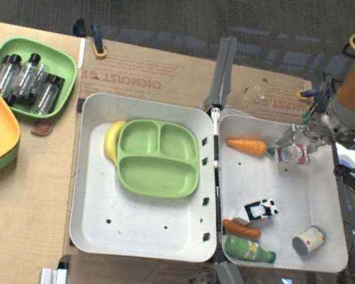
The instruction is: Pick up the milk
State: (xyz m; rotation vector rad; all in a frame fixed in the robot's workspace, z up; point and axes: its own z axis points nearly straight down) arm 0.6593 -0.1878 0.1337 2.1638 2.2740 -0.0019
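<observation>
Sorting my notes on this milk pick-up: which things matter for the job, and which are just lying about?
Job: claw; black-and-white milk carton, probably.
Lying about: carrot, pink pack, sausage, green bottle, white cup, green plate.

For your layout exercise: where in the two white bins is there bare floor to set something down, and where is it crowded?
Left bin: bare floor below the green divided plate. Right bin: a bare patch mid-bin, between the carrot above and the black-and-white carton below. Crowded: its lower left corner, with the sausage and green bottle, and the top, near the hand.
</observation>
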